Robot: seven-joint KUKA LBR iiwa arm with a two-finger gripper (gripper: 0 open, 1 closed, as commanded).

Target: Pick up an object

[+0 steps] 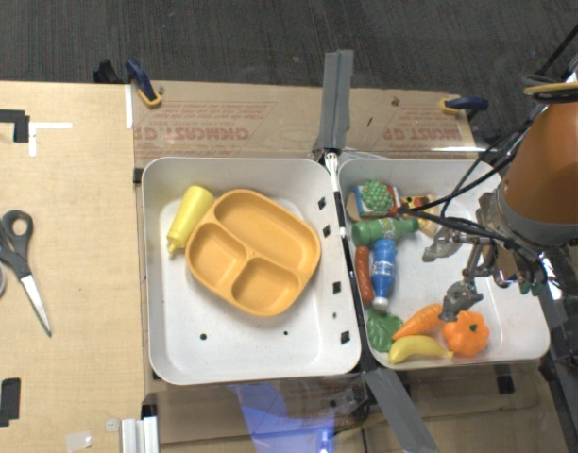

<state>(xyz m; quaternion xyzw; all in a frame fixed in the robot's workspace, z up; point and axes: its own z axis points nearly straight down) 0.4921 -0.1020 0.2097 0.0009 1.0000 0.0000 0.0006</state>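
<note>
Objects for picking crowd the right bin (530, 343), while the left bin (161, 347) keeps wide bare floor along its near and right sides. From the left: scissors (20, 258) lie on the bench, well apart from both bins. In the left bin a yellow bottle (188, 217) rests against a yellow divided plate (252, 250). In the right bin, packed along its left wall, sit a green bottle (383, 228), a sausage (365, 272), a blue bottle (383, 270), then a carrot (417, 321), a banana (417, 349) and an orange pumpkin (467, 335) near the front edge. The gripper (456, 300) hangs just above the pumpkin; whether its fingers are spread or pressed together I cannot tell.
</note>
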